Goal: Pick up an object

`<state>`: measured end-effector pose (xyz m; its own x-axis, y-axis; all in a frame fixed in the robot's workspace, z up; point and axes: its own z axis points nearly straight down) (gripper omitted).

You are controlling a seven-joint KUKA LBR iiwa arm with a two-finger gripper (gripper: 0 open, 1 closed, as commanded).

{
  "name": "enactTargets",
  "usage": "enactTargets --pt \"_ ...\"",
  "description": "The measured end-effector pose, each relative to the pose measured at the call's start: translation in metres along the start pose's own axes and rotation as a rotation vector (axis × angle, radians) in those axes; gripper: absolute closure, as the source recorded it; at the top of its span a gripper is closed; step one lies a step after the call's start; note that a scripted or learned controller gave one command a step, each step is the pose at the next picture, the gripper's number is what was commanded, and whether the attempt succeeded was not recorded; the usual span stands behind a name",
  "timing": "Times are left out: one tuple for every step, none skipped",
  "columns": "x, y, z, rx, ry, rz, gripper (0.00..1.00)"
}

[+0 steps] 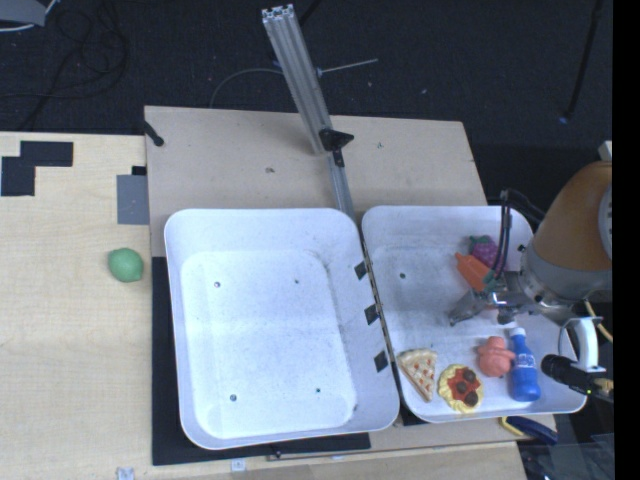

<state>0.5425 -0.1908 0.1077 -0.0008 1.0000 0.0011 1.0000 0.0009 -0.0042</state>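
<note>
Arm (580,233): cut off by the frame's edge at 3 o'clock | Gripper (470,308): fingers too blurred to judge their spacing | Purple object (483,249): at 12 o'clock from the gripper, partly hidden behind a dark cable, kind unclear | Pink object (493,356): too small to identify | Right bin (420,238): 3 o'clock rim covered by the arm

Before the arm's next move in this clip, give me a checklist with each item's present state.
1. Two-finger gripper over the right white bin: ok.
2. Something between its fingers: cannot tell.
3. Targets within the right bin: orange carrot-shaped toy, pink lumpy toy, blue bottle with white cap, pizza-slice toy, round red-and-yellow toy: ok.
4. Toys spaced for a clean grasp: not ok, pink toy and bottle touch.
5. Green ball inside a bin: not ok, it lies on the bench.
</note>
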Motion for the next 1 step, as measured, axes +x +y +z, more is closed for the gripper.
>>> enactTargets --pt "0.0005 0.0002 0.0167 -0.004 -0.001 0.0 0.0"
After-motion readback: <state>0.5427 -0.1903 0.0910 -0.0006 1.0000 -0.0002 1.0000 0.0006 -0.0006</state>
